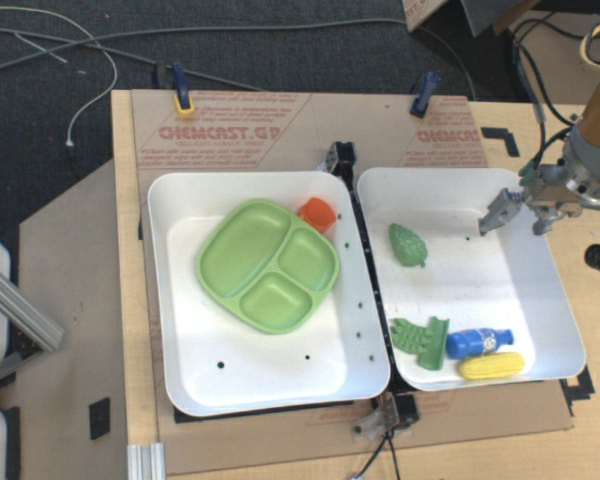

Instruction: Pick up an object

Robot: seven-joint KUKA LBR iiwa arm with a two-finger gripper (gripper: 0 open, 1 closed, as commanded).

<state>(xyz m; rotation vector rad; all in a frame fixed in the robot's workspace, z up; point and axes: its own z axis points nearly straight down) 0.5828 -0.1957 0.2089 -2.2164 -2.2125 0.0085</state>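
My gripper (518, 218) hangs over the far right part of the right bin (565, 318), open, with nothing between its fingers. A small green leafy object (408, 245) lies in that bin, to the left of the gripper and apart from it. Along the bin's near edge lie a green flat toy (422, 340), a blue bottle (478, 343) and a yellow piece (492, 367), close together. In the left bin (162, 228) a green divided plate (268, 265) lies flat, with an orange object (318, 212) at its far right corner.
The two bins meet at a raised divider edge (365, 268). Blue clamps (183, 98) (424, 95) hold the cardboard sheet at the back. Cables run at the far right beside the arm.
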